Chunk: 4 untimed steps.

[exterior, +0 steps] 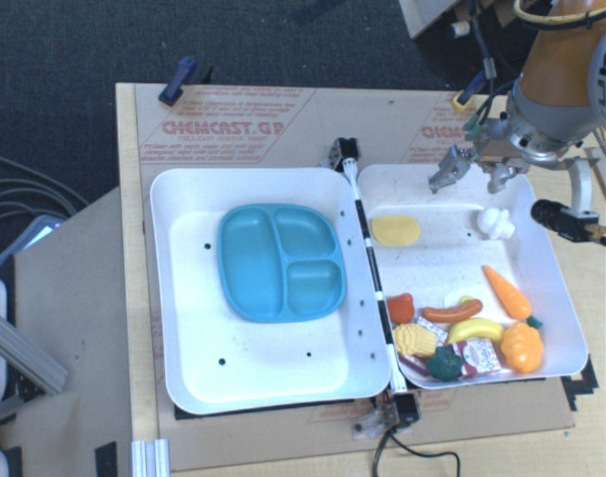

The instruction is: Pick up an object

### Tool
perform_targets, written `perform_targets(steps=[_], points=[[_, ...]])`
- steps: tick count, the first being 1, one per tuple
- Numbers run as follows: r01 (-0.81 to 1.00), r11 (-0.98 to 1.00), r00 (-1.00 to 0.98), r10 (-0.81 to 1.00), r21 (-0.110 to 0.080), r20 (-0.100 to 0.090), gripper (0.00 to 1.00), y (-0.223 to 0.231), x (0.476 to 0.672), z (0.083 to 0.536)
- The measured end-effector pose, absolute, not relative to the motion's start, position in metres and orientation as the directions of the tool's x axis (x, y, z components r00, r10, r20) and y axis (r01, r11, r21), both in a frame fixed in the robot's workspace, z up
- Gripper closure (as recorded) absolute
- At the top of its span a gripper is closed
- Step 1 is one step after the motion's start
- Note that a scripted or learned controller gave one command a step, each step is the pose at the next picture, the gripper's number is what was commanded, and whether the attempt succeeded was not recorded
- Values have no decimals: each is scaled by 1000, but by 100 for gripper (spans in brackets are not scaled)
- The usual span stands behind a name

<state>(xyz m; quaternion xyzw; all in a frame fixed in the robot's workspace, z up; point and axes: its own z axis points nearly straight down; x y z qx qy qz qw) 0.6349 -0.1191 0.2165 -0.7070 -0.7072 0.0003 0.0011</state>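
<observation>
1. I'm seeing the gripper [475, 171] hanging over the right bin's [561, 296] far edge, fingers apart, gripping nothing.
2. Toys are sitting in that bin: yellow disc [395, 231], white lump [497, 224], carrot [507, 292], sausage [450, 313], banana [476, 330], corn [415, 340].
3. Blue tray [281, 262] is lying in the left bin [184, 217].

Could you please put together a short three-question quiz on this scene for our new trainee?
1. True or false: the blue plate lies in the left bin.
2. Which thing lies nearest the gripper? A) the carrot B) the small white thing C) the corn
3. Fill in: the yellow disc lies in the ____ bin.

Key: 1 true; 2 B; 3 right.
</observation>
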Motion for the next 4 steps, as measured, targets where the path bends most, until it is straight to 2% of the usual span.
perform_targets(steps=[1, 2, 3, 4], points=[[1000, -1, 1, 1000, -2, 1, 0, -132, 584, 145], [1000, -1, 1, 1000, -1, -1, 0, -152, 516, 85], [1000, -2, 2, 1000, 6, -2, 100, -152, 518, 96], [1000, 0, 0, 1000, 0, 0, 100, -138, 479, 171]])
